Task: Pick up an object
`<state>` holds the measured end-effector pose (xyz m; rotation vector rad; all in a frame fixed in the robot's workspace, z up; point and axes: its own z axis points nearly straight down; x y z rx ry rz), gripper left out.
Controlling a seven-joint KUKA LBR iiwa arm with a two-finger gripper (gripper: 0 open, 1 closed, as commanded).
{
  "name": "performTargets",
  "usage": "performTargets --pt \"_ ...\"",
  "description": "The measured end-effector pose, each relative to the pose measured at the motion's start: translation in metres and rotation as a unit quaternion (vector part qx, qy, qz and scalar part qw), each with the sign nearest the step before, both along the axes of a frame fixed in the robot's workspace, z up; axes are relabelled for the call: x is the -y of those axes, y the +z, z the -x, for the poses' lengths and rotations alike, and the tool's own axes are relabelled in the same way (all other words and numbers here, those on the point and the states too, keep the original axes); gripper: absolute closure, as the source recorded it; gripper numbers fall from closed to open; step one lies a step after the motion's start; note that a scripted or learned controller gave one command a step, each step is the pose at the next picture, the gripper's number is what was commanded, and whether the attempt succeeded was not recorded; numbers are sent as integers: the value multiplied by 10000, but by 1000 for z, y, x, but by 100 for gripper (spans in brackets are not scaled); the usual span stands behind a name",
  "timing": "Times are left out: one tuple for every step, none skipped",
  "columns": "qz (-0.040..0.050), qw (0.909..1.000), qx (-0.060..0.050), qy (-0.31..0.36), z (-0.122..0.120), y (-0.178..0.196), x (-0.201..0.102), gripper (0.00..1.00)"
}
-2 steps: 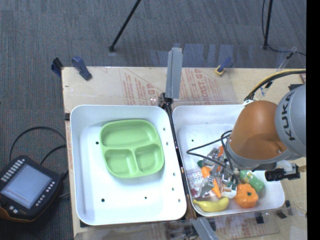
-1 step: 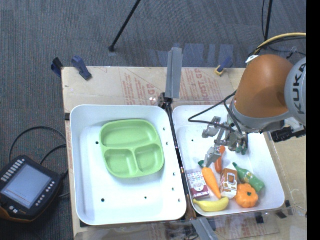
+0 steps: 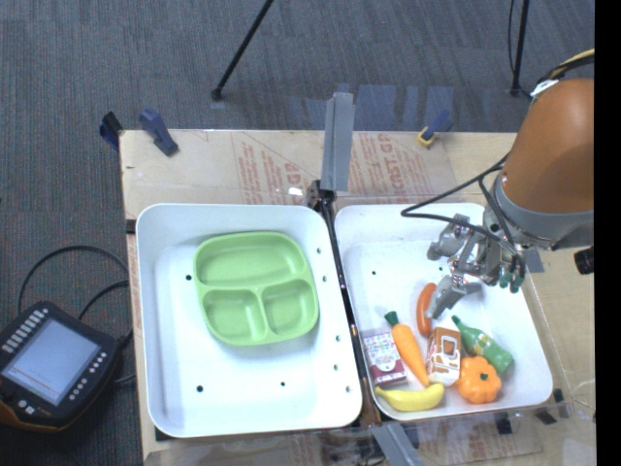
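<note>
Toy food crowds the near right corner of the right-hand bin (image 3: 361,223): a banana (image 3: 411,397) against the near wall, with a small pumpkin (image 3: 479,380), a carton (image 3: 444,353), a carrot (image 3: 408,346), a dark packet (image 3: 380,352) and a green bottle (image 3: 485,347) packed just behind it. With pieces touching, a closing pincer could catch two at once or shove a neighbour aside and come away bare. Farther in, the gripper (image 3: 448,299) hangs over the pile, one finger tip just beside a red-orange piece (image 3: 425,307), likely the nearest target; whether the jaws stand wide or narrow cannot be told. The green divided plate (image 3: 256,286) sits in the left-hand bin (image 3: 160,357)
</note>
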<state>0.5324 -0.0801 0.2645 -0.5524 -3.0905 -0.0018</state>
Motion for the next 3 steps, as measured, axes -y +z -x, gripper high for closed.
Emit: performTargets --pt "0 10000 -3 0 0 0 0 0" --pt "-3 9974 10 722 -102 -10 44 0" --pt "16 9970 33 771 -22 -157 52 0"
